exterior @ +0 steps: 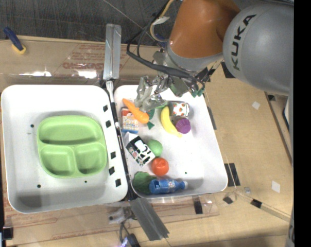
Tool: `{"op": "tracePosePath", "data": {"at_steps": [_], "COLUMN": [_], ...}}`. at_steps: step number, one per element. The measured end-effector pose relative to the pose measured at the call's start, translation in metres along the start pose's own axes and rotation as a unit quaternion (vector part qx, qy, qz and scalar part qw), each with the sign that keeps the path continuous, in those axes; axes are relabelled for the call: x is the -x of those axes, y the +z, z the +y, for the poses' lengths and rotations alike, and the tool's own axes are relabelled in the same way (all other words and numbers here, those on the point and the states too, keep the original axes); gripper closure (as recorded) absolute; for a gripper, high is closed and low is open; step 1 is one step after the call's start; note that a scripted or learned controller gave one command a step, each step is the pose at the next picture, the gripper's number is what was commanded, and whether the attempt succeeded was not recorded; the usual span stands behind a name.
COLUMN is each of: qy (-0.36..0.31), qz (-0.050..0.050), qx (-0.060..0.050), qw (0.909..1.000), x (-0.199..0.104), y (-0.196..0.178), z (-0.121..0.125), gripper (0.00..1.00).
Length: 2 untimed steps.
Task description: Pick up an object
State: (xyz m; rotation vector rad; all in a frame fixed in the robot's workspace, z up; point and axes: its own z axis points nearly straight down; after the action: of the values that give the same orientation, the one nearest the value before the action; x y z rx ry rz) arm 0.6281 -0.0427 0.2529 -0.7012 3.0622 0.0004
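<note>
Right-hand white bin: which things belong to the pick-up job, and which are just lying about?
Job:
pincer
orange carrot
yellow banana
purple round toy
orange ball
blue bottle

Lying about:
green divided tray
left white bin

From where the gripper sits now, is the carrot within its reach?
Probably yes. The gripper hangs at the right bin's far end, just above the carrot, which lies on top of the pile with nothing covering it.
</note>
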Motion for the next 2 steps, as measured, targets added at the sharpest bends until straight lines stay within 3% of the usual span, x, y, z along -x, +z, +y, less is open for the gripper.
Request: {"op": "tracePosePath", "data": {"at_steps": [1,2], "qy": [-0.101,-0.082], "qz": [-0.002,0.0], "qx": [-0.002,0.0], "qw": [0.9949,0.9967], "x": [0.021,0.03], "y": [-0.019,0.015], "z": [-0.024,-0.004], "gripper": [1.0,1.0]}}
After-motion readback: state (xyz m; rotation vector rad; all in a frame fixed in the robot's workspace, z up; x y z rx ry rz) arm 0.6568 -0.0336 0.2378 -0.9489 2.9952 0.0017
